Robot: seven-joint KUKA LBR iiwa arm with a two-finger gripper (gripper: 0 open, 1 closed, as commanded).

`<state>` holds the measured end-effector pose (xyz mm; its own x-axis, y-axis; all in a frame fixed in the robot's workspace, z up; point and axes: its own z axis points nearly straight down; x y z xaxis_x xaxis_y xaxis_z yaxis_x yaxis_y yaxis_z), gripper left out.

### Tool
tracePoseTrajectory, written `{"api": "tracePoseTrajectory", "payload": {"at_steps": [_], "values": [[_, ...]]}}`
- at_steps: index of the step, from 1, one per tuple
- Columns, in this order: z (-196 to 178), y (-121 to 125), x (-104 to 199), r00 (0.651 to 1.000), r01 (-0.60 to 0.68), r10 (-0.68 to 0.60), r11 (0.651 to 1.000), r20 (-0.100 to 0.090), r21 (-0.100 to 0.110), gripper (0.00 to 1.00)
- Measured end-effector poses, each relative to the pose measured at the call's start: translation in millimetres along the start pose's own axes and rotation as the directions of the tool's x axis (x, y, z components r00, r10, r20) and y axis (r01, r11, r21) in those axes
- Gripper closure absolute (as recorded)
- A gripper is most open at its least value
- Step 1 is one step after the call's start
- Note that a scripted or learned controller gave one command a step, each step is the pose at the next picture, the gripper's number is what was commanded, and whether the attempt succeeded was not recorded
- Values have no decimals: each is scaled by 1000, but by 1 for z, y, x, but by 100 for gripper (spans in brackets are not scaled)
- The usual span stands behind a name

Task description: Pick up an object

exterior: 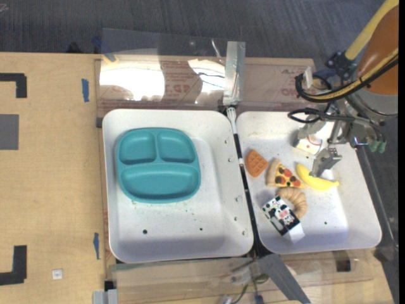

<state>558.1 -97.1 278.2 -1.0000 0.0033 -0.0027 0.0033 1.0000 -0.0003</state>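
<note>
- White right bin point(354, 233) on desk, holding the toys.
- Tool point(325, 159) poised low over bin's upper right; finger spread: cannot tell.
- Yellow banana point(316, 179) just below tool, long axis running left to lower right.

Even, bright overhead light; strong glare whitens the clear panel point(161, 78) well left of and above the jaws. Soft shadows fall beneath the toys beside the jaws; the image is slightly grainy
</note>
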Motion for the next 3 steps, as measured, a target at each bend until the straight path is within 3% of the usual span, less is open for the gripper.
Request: {"api": "tracePoseTrajectory", "payload": {"at_steps": [1, 2, 3], "values": [[-12, 0, -2, 1000, 0, 0, 1000, 9, 1, 100], [123, -29, 81, 988, 156, -156, 988, -8, -4, 100], [92, 39, 52, 962, -272, 272, 962, 4, -2, 100]]}}
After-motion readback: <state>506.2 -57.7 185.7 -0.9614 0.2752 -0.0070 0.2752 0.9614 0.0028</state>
